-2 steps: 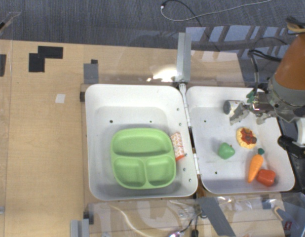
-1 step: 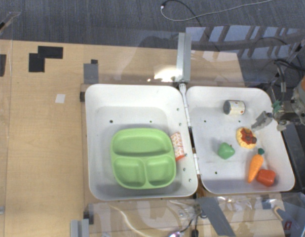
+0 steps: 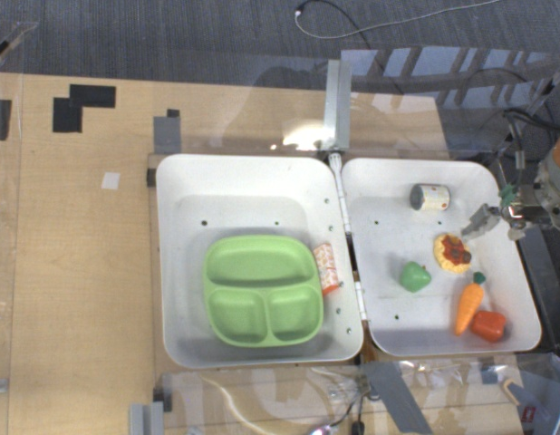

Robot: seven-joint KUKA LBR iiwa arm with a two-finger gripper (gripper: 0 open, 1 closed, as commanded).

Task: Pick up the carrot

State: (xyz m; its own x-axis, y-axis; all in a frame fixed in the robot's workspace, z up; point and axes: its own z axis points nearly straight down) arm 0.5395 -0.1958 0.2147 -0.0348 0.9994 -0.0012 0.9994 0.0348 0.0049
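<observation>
Camera view: carrot (image 3: 468, 304) orange, green-topped, slanted, free in right bin (image 3: 534, 324); jaws' state cannot tell.

Orange carrot (image 3: 468, 304) (green top) lies in right bin (image 3: 389, 329).

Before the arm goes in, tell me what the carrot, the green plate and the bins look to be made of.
The carrot looks like moulded plastic toy food: even orange body, green top, smooth surface. The green plate, with its three compartments, seems plastic too: one flat light green, rounded moulded dividers, matte. The left bin and right bin look like thin white plastic or coated metal, with soft glare at their back rims; I cannot tell which.
</observation>
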